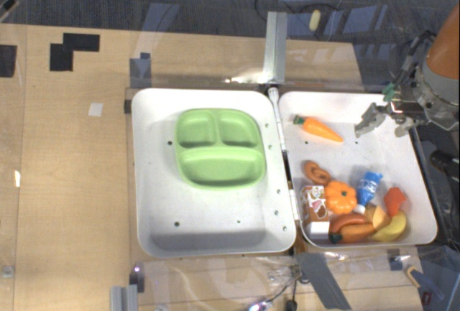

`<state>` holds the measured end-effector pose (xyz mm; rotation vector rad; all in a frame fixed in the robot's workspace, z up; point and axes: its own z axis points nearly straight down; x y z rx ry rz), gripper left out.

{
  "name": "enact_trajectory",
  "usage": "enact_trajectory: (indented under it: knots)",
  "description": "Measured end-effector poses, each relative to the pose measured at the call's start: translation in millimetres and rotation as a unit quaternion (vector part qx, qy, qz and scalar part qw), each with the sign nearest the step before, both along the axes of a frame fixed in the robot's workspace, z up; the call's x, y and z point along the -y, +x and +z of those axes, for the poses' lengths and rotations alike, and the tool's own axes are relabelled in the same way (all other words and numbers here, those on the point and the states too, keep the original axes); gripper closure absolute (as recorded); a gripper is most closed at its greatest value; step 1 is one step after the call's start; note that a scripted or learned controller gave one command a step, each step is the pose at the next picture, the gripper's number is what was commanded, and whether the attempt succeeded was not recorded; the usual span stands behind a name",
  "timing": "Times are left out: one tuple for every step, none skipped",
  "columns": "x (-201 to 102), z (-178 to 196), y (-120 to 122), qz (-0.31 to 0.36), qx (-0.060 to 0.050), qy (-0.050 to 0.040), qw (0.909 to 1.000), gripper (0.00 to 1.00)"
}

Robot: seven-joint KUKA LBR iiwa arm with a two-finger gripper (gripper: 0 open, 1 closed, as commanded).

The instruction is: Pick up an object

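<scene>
gripper (385, 123): fingers apart, holding nothing, over right bin (424, 180) | carrot (321, 129) just left of it | green plate (218, 146) in left bin (154, 180)

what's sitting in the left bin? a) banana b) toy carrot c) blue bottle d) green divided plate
d, the green divided plate lies alone in the left bin, while the toy carrot, banana and blue bottle are all in the right bin.

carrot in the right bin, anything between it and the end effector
Nothing visible. The carrot lies alone on bare bin floor, with the end effector to its right in the camera view; the other toys sit clustered nearer the front of the right bin.
</scene>
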<state>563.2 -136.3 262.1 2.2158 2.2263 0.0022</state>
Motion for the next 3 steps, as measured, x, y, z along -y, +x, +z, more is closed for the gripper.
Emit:
enact_trajectory:
  knots:
    - [16.6, -53.6, -33.2, 0.027, 0.001, -0.0006, 0.9996, 0.0]
    - [-2.5, -155.8, 72.0, -0.048, 0.001, 0.0001, 0.9989, 0.0]
    - [-33.7, -175.2, 100.1, 0.016, -0.013, -0.0047, 0.9998, 0.0]
